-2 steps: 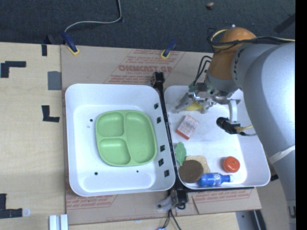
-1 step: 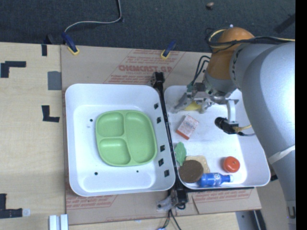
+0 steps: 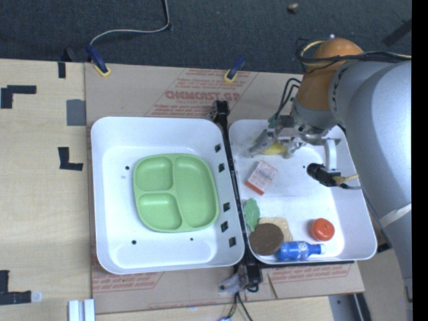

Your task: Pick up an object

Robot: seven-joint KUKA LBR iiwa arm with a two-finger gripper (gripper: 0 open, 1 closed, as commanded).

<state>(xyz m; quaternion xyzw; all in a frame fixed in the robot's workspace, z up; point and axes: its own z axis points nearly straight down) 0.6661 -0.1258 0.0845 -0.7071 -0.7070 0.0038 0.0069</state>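
Gripper (image 3: 277,141) is lowered at right bin (image 3: 354,212) far edge over a yellow object (image 3: 273,149); grip state cannot be told. Red-white packet (image 3: 261,177) lies just nearer; green divided plate (image 3: 176,192) sits in left bin (image 3: 107,179)

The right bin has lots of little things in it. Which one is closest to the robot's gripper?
The yellow object, right under the gripper at the bin's far end. The red-and-white packet lies farther off; the rest sit near the front.

Red "CHEMCAST GP" print on the brown cardboard sheet (image 3: 194,95) beneath the two bins
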